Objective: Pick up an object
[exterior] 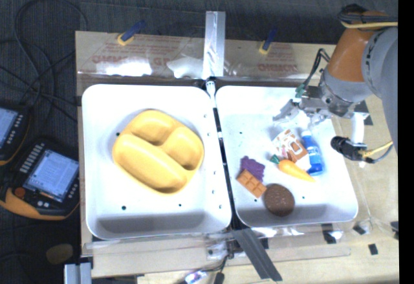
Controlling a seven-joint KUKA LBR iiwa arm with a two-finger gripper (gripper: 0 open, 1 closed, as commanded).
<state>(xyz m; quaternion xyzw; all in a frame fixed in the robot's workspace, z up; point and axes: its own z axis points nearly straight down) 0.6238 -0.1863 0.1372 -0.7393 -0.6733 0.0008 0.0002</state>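
Camera view, near to far: brown ball (279,199) at right bin's (336,208) front, beside waffle piece (251,183) and purple grapes (252,166); then carrot (295,169), long axis running left to right, tip toward right, probably light, stiff, slippery, best pinched across mid-body; blue bottle (312,152) and small carton (288,143) just behind. Farthest, tool (301,110), prongs spread, grasping nothing, above bin's rear.
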